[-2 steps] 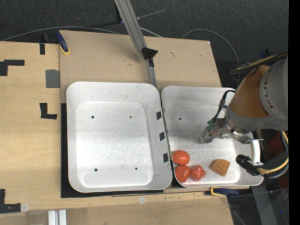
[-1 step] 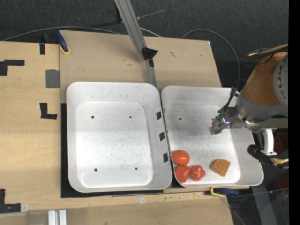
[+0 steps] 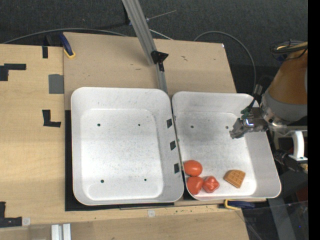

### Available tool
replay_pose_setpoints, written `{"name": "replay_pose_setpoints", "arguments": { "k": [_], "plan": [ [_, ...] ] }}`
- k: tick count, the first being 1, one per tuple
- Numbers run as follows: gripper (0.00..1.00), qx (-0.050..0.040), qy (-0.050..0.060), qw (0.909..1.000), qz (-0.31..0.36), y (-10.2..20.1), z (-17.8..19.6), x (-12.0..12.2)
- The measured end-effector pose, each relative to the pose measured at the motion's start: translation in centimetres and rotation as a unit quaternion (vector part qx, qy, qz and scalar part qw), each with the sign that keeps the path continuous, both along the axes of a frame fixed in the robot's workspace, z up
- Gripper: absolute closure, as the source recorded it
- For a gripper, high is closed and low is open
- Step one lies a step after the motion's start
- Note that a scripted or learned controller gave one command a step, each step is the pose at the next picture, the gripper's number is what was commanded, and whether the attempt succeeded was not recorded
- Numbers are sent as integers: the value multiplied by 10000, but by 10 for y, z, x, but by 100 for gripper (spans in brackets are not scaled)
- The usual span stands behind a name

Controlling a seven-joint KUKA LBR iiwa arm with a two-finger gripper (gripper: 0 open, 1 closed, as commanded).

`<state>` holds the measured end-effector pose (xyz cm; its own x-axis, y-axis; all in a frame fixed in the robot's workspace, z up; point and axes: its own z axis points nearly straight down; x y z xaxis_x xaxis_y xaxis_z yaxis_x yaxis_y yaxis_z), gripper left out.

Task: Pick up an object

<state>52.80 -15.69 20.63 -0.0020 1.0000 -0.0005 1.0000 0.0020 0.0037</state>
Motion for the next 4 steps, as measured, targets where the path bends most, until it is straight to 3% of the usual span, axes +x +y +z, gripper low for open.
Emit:
{"name": "replay_pose_setpoints", "arguments": {
  "k": [1, 4],
  "plan": [
    [100, -3, -4, 10000, 1, 0, 48, 1],
    [100, 4, 35, 10000, 18, 140, 29, 38]
  ]
}}
